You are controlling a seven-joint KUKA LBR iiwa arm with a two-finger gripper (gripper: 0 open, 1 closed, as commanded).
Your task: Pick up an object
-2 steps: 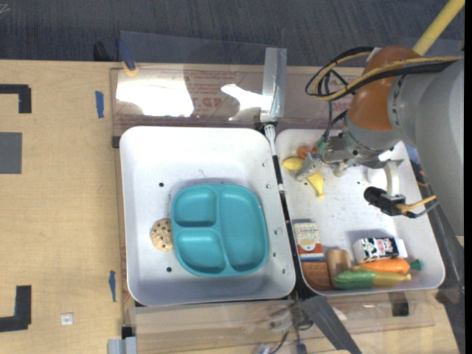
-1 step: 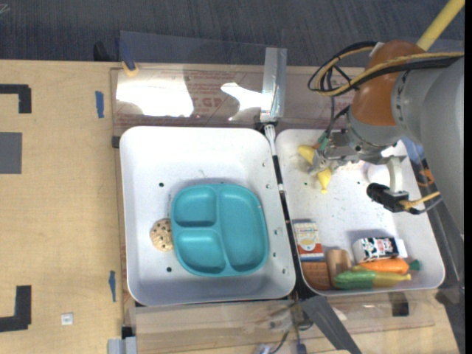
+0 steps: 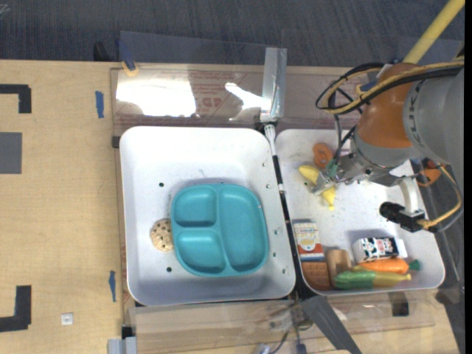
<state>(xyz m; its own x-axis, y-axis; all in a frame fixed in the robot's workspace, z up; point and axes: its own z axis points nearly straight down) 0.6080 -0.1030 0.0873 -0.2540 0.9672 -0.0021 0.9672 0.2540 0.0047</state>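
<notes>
Overhead view, pick in progress. I have the grey arm with its orange band reaching in from the right of the frame, its pincer [image 3: 332, 177] low in the upper left part of the right-hand white bin [image 3: 428, 271]. Two small yellow plastic pieces lie there: one [image 3: 309, 173] just left of the pincer, the other [image 3: 329, 195] just below it, both touching or nearly so. I cannot tell whether the pincer is parted or closed, or whether it grips either piece. A small orange round item [image 3: 322, 153] sits just above. I judge the left yellow piece the likeliest target, its long axis running roughly left to right.
</notes>
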